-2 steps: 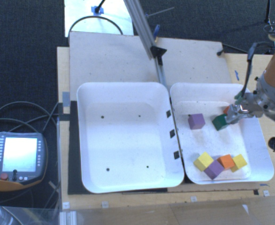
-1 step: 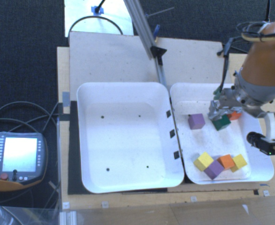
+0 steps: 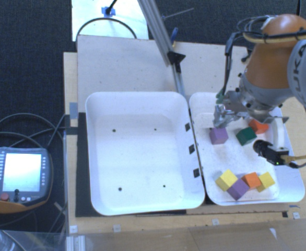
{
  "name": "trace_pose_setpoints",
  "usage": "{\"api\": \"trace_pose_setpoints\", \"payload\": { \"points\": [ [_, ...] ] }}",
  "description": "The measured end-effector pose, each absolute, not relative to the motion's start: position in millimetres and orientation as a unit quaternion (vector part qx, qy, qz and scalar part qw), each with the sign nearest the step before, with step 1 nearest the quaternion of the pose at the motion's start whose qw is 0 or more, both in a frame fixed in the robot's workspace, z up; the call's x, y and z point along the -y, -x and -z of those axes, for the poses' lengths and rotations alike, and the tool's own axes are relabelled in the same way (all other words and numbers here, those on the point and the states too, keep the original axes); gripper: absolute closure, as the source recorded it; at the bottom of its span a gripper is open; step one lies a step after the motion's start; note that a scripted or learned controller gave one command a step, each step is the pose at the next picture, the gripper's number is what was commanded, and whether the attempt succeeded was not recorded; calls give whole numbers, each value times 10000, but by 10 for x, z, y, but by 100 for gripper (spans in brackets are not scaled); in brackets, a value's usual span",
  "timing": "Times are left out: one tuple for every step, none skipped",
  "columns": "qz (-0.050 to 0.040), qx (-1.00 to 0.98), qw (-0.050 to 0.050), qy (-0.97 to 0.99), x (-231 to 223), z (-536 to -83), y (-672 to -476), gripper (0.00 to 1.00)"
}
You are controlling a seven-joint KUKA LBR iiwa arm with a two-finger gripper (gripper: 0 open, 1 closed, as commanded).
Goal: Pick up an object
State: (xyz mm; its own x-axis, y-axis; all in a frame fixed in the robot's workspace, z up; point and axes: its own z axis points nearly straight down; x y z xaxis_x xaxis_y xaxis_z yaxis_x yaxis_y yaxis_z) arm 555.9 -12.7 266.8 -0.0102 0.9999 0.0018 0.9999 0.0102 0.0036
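Observation:
My gripper hangs low over the back of the right bin, under the orange wrist band. A purple cube lies just below it on the bin floor, very close to the gripper's tip; whether they touch cannot be told. To the right of that cube sit a green cube and an orange-red block, the latter partly hidden by the wrist. Nothing is visibly held.
Near the right bin's front edge lie a yellow cube, a purple cube, an orange cube and a second yellow cube. The left bin sits alongside. A slanted metal pole rises behind the bins.

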Motion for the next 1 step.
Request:
{"api": "trace_pose_setpoints", "payload": {
  "points": [
    [-17,-7108,5,-7034,-403,-2518,-5826,100]
  ]
}}
